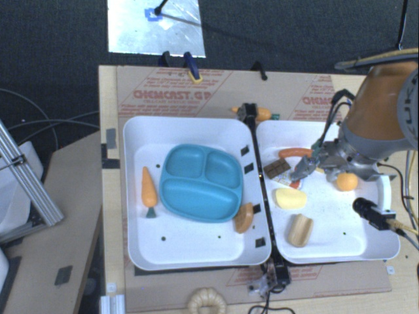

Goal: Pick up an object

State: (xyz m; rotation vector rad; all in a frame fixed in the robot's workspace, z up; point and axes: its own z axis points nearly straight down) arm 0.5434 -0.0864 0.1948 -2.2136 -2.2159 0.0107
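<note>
The arm [386, 103] reaches in from the right over the right bin [373, 244], grey with its orange band high up. Its gripper [303, 170] hangs low over the bin's upper left part, slanted down and to the left; whether it is spread or pressed together cannot be told from this angle, and nothing shows pinched in it.

Several pickable things lie in this bin. Just beside the gripper's tip sits a dark brown block [275, 169] with a gridded top, like a chocolate bar, close to the bin's left wall. Above it lies a thin orange-red sausage-like piece [294, 153], long and slightly curved. A small red bit [294, 184] peeks out just under the gripper. Below that rests a pale yellow, smooth, rounded lump [290, 198], and further down a tan cylinder [300, 230] like a bread roll, lying tilted. A round orange ball [347, 182] sits to the right, partly under the wrist.

The left bin [134, 241] bears a blue divided plate [200, 182], a carrot [149, 190] with a green stub to its left, and a brown pear-shaped piece [244, 218] at the plate's lower right edge. Both bins stand on the table [170, 93].
</note>
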